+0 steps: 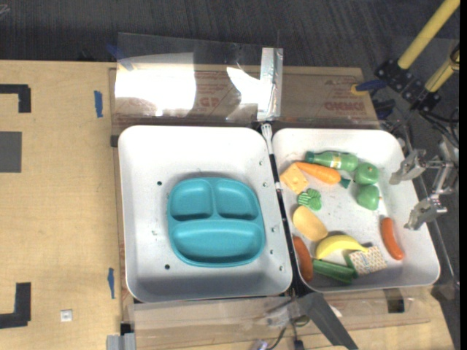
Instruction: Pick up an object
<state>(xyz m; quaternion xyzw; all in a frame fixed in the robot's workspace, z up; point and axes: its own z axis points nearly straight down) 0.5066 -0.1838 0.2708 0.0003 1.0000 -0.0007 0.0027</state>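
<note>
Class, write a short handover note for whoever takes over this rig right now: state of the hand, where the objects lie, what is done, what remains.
Hand: at the right edge of the right white bin, holding nothing visible; finger state unclear.
Objects: toy foods all lie in the right bin, among them a yellow plastic banana, an orange plastic carrot and a red plastic sausage.
Left white bin holds a teal three-compartment plastic tray.
Done: nothing lifted.
Left: choose an object, grasp it and lift.
</note>
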